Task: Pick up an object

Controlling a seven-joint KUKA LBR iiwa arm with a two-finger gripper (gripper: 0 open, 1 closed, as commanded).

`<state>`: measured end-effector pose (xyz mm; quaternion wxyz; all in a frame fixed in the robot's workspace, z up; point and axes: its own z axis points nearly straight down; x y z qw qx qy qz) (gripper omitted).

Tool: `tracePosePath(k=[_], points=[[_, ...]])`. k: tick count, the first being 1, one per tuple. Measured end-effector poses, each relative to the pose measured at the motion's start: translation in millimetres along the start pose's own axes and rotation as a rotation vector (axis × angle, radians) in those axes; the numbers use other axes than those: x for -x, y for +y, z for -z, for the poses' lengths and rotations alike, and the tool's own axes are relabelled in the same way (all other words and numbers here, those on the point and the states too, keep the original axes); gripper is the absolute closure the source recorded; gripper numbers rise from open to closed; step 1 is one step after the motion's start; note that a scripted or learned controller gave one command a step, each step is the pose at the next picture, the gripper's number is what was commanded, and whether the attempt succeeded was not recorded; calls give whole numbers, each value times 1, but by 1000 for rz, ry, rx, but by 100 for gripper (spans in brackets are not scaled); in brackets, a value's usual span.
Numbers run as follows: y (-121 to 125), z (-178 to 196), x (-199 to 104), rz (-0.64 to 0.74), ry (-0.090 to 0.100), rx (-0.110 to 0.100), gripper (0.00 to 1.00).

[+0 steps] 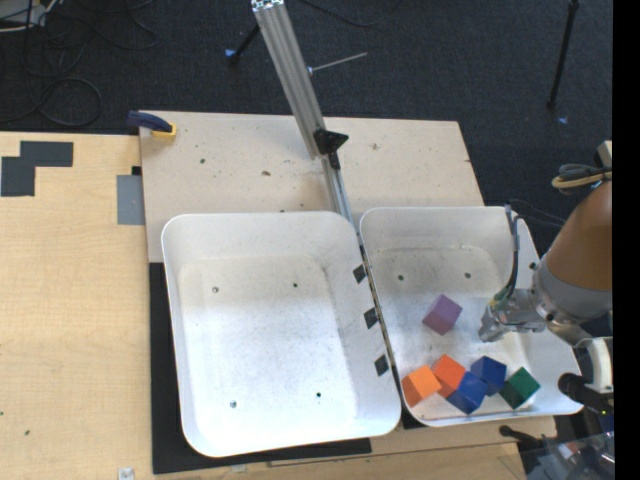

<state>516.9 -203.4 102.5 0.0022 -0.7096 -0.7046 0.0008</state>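
Hovering jaws (497, 326) over right bin (430, 230), purple cube (442, 314) beside

The 2 bins, left (200, 258) and right (420, 228), look like smooth white plastic, speckled with dark scuffs. The bench (400, 158) under them is pale matt wood — flecked and worn. The far slanted rail (290, 58) is dull silvery metal. The near-right blocks (465, 378) look matt, plain-coloured — purple, orange, blue, green.
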Motion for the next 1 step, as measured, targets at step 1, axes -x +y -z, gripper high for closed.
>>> tracePosePath(k=[1], points=[[-4,43,2,0,-2,5,100]])
